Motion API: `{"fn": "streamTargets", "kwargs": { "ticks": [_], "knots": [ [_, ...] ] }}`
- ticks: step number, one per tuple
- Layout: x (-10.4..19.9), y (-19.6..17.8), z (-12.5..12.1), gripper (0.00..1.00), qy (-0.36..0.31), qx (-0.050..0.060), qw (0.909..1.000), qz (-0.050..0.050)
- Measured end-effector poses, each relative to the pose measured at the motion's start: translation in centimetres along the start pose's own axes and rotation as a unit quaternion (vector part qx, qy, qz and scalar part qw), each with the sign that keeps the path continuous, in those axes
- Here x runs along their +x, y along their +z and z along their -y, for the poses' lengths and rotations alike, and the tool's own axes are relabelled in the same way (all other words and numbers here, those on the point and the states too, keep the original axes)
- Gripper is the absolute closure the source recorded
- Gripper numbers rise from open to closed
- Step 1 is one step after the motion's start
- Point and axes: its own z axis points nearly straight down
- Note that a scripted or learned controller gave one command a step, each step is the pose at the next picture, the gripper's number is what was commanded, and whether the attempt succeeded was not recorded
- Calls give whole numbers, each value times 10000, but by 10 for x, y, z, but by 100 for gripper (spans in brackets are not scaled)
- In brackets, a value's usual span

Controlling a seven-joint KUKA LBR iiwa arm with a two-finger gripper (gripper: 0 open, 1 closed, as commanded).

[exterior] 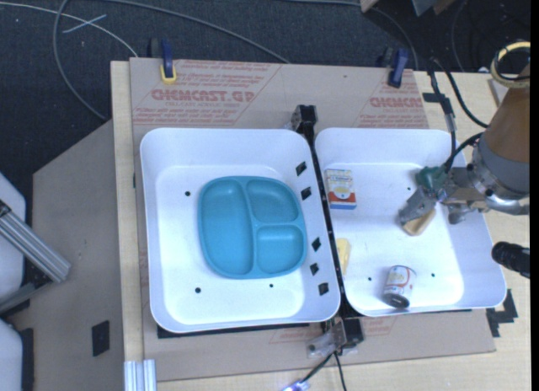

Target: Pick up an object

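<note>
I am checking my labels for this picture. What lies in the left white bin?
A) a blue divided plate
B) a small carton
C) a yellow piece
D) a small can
A: the blue divided plate is the item lying inside the left bin, while the can and the carton lie in the right bin.

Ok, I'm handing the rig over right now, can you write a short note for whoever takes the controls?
Gripper: low in the right white bin, at a small tan block; I cannot tell whether it grips it.
Also in the right bin: a small white carton with a red and blue label, a short white and red can on its side, and a yellow piece by the divider.
Left white bin: a teal sectioned plastic plate.
Done: nothing visibly lifted. Left: confirm a grasp and raise one object.
</note>
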Motion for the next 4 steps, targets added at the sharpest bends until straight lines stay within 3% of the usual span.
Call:
{"fn": "streamTargets", "kwargs": {
  "ticks": [1, 4],
  "knots": [
    [1, -7, -3, 0, -19, -72, 10000, 11],
    [-1, 147, 3, 0, -14, -53, 10000, 5]
  ]
}}
